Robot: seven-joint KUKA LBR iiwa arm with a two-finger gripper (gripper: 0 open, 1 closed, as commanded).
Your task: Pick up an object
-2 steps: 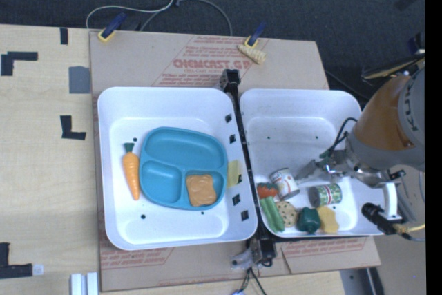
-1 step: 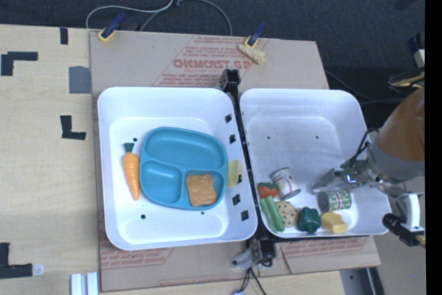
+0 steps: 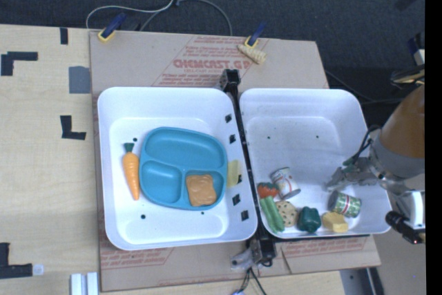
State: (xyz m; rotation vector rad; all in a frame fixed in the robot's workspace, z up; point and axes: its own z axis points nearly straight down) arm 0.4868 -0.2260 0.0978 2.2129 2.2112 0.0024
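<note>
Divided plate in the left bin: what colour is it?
Light blue; the divided plate shows best in the camera view.

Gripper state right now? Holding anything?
Gripper: over the right bin, just above the green-labelled can; open or shut cannot be told, nothing visibly held.

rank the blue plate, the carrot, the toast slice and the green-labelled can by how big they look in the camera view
1. blue plate, by far the largest
2. carrot
3. toast slice and green-labelled can: they look too close in size to rank.
</note>
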